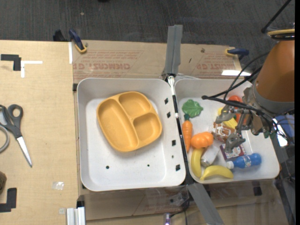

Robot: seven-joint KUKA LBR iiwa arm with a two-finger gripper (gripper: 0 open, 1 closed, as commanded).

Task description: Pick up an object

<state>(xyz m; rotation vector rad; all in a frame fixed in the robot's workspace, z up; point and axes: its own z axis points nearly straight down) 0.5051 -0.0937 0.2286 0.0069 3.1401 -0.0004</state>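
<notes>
The right bin (267,172) holds a pile of toy food. A green leaf piece (192,108) lies at its far left, with a carrot (187,130) below it and an orange fruit (202,139) beside that. A yellow banana (209,169) curves along the near edge. To its right lies a blue and white bottle (244,161). Several small snack packets (224,129) sit in the middle. My gripper (233,143) hangs low over these packets, just above the bottle, partly hiding them.
In the left bin (89,139) sits a yellow divided plate (129,121). Scissors (18,130) lie on the bench at the far left. Cables run from the arm (277,74) across the right bin's far corner.
</notes>
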